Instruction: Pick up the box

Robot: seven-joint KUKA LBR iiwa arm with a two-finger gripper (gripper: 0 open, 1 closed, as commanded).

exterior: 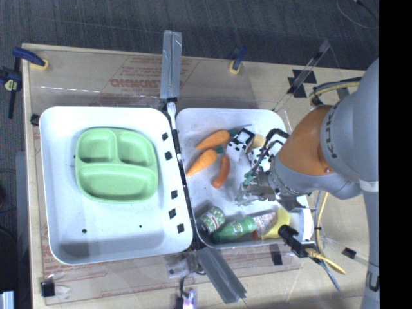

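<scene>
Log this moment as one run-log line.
gripper: low in right bin | box: untouched beside carrots | left bin: green tray

The box, small with a black-and-white pattern, lies tilted near the far wall of the right bin.

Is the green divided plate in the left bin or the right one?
Left bin. The green divided plate lies flat inside the left white bin, apart from the carrots.

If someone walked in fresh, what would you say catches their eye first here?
Probably the green divided plate, alone in the left bin. Next, the orange carrots in the cluttered right bin, where the grey arm's orange band stands over the gripper reaching in from the right.
</scene>
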